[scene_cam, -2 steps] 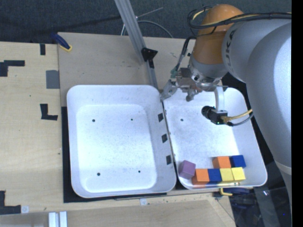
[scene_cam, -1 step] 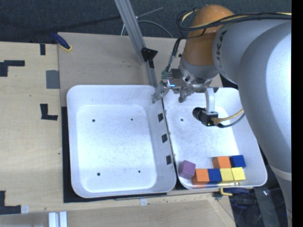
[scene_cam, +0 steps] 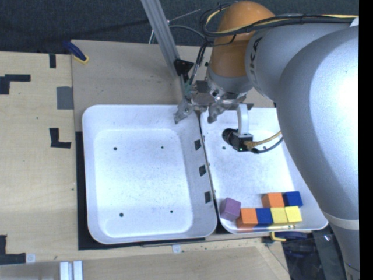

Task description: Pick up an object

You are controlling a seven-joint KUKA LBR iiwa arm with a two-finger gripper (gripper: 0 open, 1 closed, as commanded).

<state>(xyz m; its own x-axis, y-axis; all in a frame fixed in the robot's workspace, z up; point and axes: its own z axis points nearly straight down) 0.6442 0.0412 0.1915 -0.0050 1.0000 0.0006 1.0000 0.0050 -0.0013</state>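
Progress on the pick is, as we judge it, at the very start: nothing is lifted and nothing is gripped. We see the end effector (scene_cam: 196,114) hanging at the far left corner of the right bin (scene_cam: 247,174), over the seam where that bin meets the left bin (scene_cam: 140,174). Its two fingers (scene_cam: 180,115) stand splayed apart with only white bin floor showing between them, so we read it as released and carrying nothing. The grey arm (scene_cam: 315,86) crosses above the right bin's far right side, with its orange band (scene_cam: 242,34) just beyond the bin's far edge. A small black fitting on a cable (scene_cam: 234,139) dangles over the far half of the bin floor. The things to pick from all lie at the opposite, near end of the right bin, well apart from the end effector. A purple block (scene_cam: 231,207) sits by the near left corner, a little apart from the others. Beside it a row runs along the near wall: an orange block (scene_cam: 249,216), a blue block (scene_cam: 264,216) and yellow blocks (scene_cam: 285,214). A second orange block (scene_cam: 272,200) and a second blue block (scene_cam: 292,199) lie touching that row on its far side. The blocks are packed close, and we think the purple one, with free space around it, is the easiest target. What is left, then, is the whole of the job: travel to the near end of the right bin, descend over one block, close on it and raise it clear. The surface (scene_cam: 35,174) beyond the right bin carries no block that we can make out.
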